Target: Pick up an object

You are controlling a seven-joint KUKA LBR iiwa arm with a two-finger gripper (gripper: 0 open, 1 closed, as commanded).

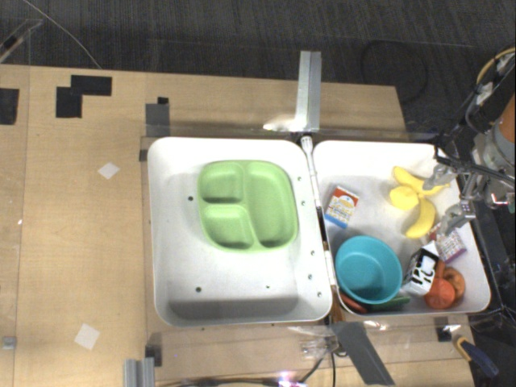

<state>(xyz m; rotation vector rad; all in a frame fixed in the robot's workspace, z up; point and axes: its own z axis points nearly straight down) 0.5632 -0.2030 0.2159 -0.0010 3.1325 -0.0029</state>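
Observation:
The right bin holds a yellow banana toy, a small white and orange carton, a blue bowl, a black and white pack and an orange round thing. My gripper hangs over the bin's right side, just right of the banana toy. It is open, one finger near the banana's top and the other near its lower end, and nothing sits between them.
The left bin holds a green divided plate. A metal post stands behind the wall between the bins. A small purple-edged packet lies under the gripper by the right wall.

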